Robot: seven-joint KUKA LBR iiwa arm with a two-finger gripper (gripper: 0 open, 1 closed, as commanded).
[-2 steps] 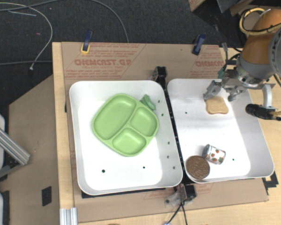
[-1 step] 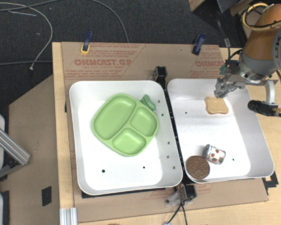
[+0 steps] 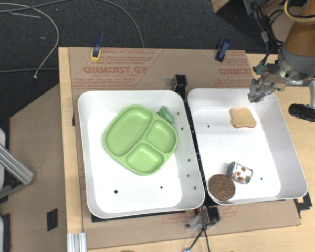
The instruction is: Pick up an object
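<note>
Hovering at the right bin's (image 3: 283,140) far edge, the pincer (image 3: 256,94) is poised just beyond the toast piece (image 3: 243,118), presumably targeted; whether released or clenched cannot be told.

Hand (image 3: 256,95) over right bin's (image 3: 289,156) far edge, near tan slice (image 3: 243,118); green tray (image 3: 140,139) in left bin (image 3: 94,188).

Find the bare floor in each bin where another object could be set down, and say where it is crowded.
Left bin: bare strip below the green tray. Right bin: bare middle between the bread slice and the small can. Crowded: near corner, where the can and brown disc sit close together; far edge by the gripper.
</note>
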